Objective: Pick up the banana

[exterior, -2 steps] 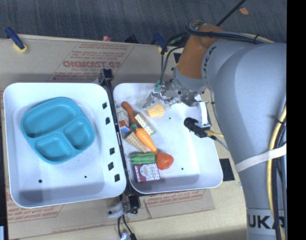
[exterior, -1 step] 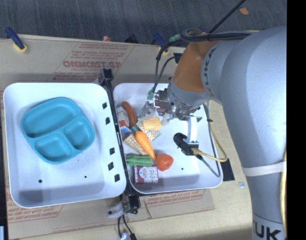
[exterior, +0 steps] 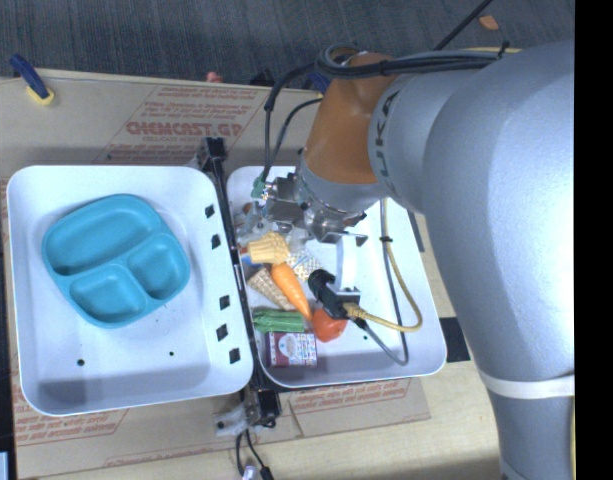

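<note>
The banana isn't clearly identifiable; poss. the pale yellow piece (exterior: 267, 247) at the upper left of the pile in the right bin (exterior: 411, 358), just under the gripper area, but the view is too cluttered to say.

Around it, same bin: an orange carrot (exterior: 290, 285) lying diagonally at frame center, a green item (exterior: 278, 320) below it, a small red-and-white carton (exterior: 291, 349) at the bin's lower left, a red-orange item (exterior: 328, 326) right of the green one. A yellow cable (exterior: 396, 318) loops over the bin's right half.

Arm: big grey body fills the right side of the frame, orange band (exterior: 348, 118) at upper center, wrist pointing down-left into the right bin's upper part. Gripper (exterior: 276, 203) sits over the top of the pile; can't tell its state.

Room: pile is crowded against the bin's left wall and the black divider hardware btwn bins. Right bin's right half is freer apart from the cable.

Left bin (exterior: 46, 383) holds a blue compartment tray (exterior: 114, 258), upper center-left; white floor shows along its lower edge.
</note>
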